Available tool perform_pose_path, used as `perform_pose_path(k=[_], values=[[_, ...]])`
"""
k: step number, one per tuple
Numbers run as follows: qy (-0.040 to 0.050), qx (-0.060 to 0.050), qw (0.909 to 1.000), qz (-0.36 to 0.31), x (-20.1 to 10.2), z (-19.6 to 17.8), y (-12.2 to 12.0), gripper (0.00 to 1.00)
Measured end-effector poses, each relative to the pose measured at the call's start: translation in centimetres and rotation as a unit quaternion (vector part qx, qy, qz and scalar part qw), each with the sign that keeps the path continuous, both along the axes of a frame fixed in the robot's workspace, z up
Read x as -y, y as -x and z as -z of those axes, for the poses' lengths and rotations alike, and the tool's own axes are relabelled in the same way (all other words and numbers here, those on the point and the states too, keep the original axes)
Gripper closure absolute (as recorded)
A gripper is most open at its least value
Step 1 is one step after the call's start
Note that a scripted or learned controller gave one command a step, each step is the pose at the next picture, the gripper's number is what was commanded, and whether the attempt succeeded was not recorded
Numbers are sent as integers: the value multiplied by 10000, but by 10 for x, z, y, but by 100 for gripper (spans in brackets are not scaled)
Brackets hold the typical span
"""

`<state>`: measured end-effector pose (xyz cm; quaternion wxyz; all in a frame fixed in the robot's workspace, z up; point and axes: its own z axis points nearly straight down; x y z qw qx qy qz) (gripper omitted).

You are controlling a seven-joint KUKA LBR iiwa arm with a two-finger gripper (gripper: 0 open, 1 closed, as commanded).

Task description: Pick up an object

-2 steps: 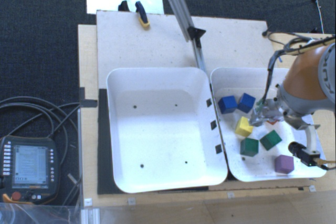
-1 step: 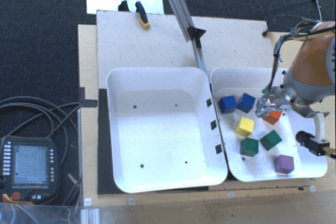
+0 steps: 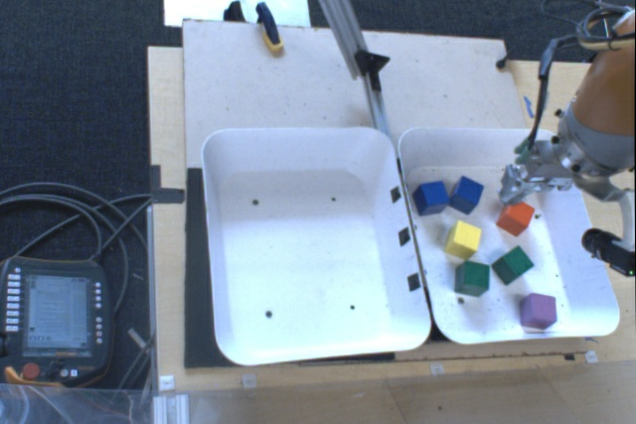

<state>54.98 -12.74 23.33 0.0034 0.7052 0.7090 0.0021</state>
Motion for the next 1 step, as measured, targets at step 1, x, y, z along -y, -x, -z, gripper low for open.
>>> perform_pose_path(k=[1], values=[[-12, -22, 10000, -23, -46, 5, -14, 100]])
